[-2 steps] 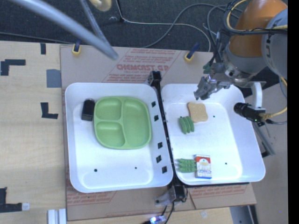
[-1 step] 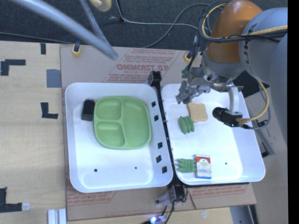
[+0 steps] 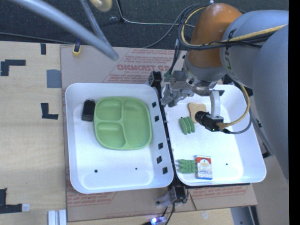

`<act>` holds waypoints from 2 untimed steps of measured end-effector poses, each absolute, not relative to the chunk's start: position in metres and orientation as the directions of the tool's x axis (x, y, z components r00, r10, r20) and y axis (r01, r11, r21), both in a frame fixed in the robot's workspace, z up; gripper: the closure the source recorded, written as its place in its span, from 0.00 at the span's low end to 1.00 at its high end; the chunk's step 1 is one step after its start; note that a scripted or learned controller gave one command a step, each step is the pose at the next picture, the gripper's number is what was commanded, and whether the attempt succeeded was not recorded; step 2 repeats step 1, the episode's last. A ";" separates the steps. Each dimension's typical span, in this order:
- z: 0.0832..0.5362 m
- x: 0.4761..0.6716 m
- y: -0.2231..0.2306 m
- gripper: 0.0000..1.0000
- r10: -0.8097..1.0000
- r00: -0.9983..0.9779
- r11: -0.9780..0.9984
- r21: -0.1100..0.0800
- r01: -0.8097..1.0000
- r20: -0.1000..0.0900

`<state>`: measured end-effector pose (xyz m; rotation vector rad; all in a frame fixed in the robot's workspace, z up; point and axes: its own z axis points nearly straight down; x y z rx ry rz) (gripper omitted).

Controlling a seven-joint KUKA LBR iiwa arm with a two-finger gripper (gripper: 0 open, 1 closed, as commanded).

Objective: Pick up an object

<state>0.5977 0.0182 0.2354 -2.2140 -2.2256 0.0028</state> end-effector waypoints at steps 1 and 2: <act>0.233 0.601 0.061 1.00 1.000 -0.005 0.005 -0.001 1.000 0.000; 0.233 0.601 0.061 1.00 1.000 -0.005 0.005 -0.001 1.000 0.000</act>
